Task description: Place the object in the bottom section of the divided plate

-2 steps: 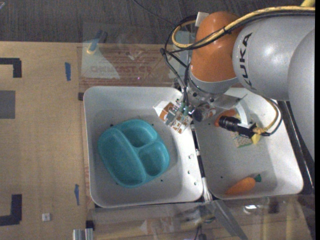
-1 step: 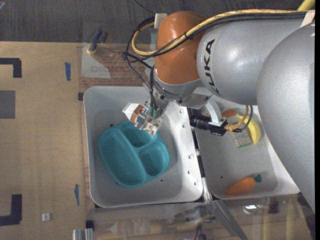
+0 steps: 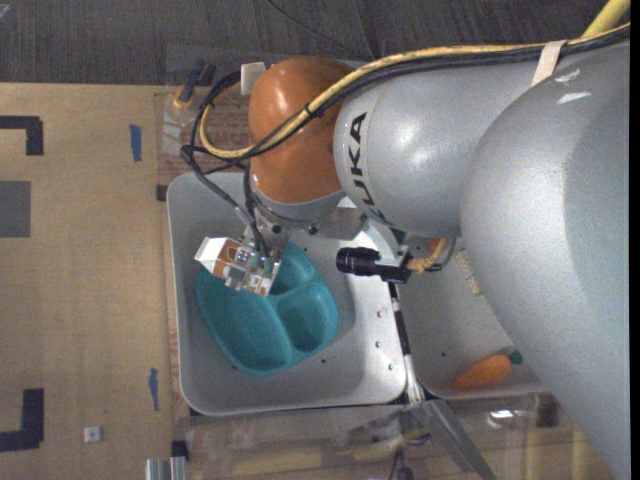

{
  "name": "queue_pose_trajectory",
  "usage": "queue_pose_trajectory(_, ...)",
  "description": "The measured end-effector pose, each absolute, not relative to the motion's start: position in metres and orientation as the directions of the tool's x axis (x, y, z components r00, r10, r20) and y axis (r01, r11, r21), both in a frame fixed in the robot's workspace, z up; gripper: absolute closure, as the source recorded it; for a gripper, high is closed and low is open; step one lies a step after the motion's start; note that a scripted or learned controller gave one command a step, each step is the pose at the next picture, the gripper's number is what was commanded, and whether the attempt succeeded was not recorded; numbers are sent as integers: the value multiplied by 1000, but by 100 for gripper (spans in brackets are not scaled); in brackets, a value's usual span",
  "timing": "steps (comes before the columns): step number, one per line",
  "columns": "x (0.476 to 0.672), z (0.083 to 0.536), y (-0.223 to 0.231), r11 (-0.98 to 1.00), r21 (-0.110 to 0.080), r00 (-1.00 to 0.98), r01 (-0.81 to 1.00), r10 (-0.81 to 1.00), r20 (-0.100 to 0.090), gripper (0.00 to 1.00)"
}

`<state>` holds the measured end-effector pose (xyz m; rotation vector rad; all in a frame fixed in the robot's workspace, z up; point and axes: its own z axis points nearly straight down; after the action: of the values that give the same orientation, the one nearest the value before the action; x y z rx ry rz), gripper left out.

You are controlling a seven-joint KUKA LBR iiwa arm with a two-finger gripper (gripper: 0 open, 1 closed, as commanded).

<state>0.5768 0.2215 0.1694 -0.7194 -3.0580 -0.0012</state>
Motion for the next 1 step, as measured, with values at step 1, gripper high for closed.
queue_pose_trajectory(1, 485, 202, 226, 894, 1, -894, 449, 449, 0, 100)
